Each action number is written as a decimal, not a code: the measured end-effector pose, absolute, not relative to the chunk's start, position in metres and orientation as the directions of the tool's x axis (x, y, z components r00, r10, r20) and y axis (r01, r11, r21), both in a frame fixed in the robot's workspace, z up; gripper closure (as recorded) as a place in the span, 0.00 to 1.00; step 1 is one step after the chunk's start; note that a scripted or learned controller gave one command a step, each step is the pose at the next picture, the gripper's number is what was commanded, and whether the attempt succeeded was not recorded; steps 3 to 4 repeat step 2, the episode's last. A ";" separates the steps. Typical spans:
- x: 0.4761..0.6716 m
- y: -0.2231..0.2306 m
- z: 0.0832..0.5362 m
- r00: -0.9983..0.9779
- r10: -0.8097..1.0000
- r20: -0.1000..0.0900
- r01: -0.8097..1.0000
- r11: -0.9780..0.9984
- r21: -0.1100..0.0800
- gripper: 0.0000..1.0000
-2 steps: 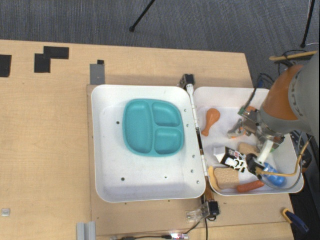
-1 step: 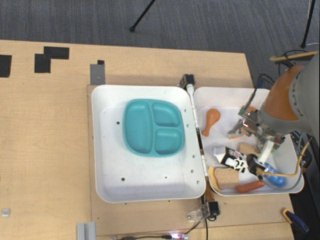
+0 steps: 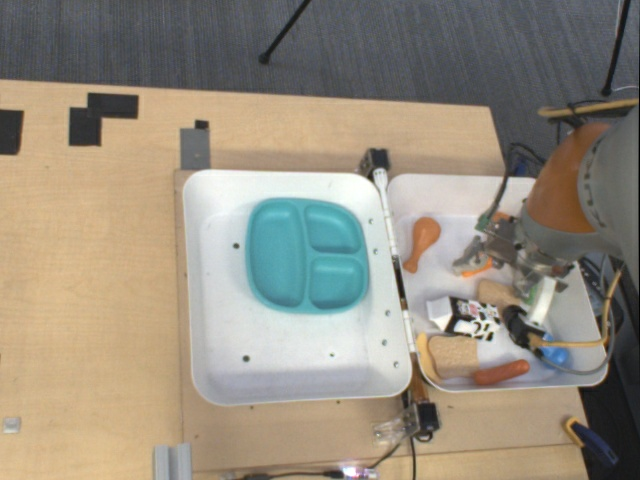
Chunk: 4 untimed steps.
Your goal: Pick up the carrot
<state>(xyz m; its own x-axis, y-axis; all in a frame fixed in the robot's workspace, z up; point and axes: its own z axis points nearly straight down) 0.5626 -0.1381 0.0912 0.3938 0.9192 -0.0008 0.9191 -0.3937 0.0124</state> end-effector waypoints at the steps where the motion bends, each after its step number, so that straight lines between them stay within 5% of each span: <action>1: 0.565 -0.139 0.104 0.391 0.921 -0.003 0.920 -0.390 0.022 1.00; 2: 0.545 -0.059 0.188 0.409 0.913 0.007 0.913 -0.409 0.007 1.00; 4: 0.545 -0.059 0.188 0.409 0.913 0.007 0.913 -0.409 0.007 1.00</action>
